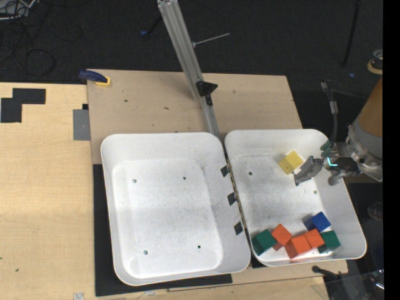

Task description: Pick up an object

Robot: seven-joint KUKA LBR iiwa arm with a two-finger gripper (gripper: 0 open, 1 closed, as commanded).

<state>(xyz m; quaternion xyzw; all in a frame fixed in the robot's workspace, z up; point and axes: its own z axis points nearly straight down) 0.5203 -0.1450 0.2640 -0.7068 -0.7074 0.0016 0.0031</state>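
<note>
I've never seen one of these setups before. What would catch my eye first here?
Probably the heap of coloured blocks, orange, green and blue, crowded into the near corner of the right bin. A lone yellow block lies apart from them nearer that bin's far side, with the gripper of the arm reaching in from the right just beside it. Beside all this, the left bin is a plain white expanse.

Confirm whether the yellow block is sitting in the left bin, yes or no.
No: the yellow block lies in the right bin, near its far side, beside the gripper.
</note>
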